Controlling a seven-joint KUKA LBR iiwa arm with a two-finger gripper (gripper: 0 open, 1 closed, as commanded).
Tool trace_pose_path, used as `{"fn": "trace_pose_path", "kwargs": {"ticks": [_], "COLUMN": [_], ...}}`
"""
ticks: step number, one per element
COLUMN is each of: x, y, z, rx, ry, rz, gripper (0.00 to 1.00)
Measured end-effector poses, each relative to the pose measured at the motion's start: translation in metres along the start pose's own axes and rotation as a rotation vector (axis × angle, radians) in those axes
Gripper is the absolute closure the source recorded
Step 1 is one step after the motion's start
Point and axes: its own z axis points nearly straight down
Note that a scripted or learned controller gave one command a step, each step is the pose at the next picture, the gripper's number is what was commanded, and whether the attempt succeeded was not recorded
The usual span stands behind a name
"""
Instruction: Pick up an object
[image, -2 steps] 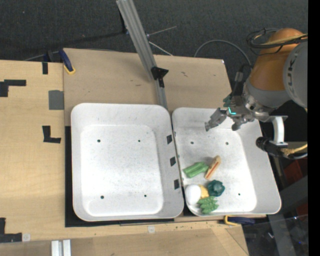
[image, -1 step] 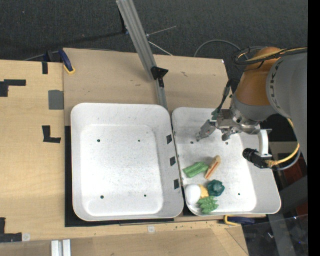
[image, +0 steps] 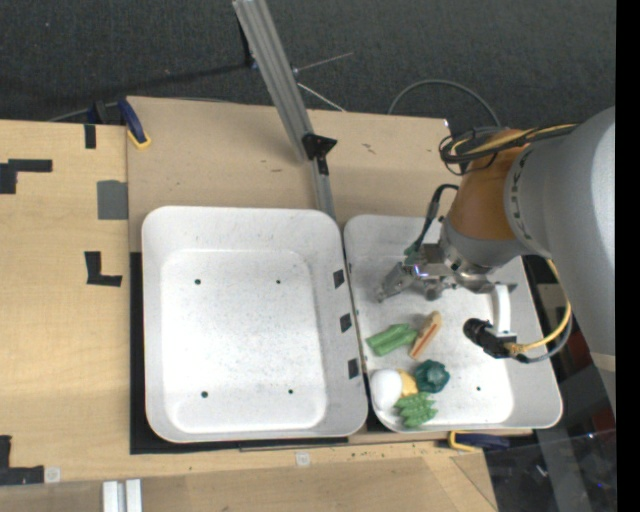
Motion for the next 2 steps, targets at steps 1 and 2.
{"fn": "trace_pose_path", "kwargs": {"ticks": [1,2], "x": [0.001,0.001], "y": [0.000,0.000], "z": [0.001,-0.009], "rx": [-0.006,-0.005], "ry": [0.000,0.000], "rz": [0.000,-0.001], "gripper": [0.00,1.00]}}
